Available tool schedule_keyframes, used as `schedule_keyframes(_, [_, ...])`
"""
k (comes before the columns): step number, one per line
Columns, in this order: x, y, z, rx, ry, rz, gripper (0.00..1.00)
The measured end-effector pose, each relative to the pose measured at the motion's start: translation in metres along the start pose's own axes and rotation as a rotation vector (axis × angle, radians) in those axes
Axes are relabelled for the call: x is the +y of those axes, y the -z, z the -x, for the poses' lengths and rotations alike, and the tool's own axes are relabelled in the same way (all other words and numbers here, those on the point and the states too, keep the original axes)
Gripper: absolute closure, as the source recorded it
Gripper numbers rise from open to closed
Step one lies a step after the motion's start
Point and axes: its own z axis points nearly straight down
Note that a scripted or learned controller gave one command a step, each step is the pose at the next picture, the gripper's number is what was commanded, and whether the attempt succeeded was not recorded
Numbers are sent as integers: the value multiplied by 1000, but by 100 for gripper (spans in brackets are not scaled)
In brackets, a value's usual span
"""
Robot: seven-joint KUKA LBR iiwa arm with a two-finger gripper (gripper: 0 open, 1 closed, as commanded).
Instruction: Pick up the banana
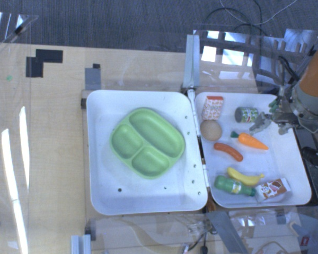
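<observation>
The yellow banana (244,177) lies near the front of the right bin (302,165), curved, with its tip resting against a green bottle (233,186). My gripper (271,125) hangs over the bin's far right part, well behind the banana and just right of a carrot (253,141). Its fingers (259,123) are spread open with nothing between them.
The right bin also holds a small can (246,114), a red-and-white box (212,108), a brown round object (211,129), a red sausage (228,151) and a small carton (273,189). A green divided plate (147,142) sits in the left bin (100,184).
</observation>
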Motion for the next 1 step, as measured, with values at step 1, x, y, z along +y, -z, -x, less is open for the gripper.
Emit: schedule_keyframes(1, [-63,-120,-15,-1,100,7,0])
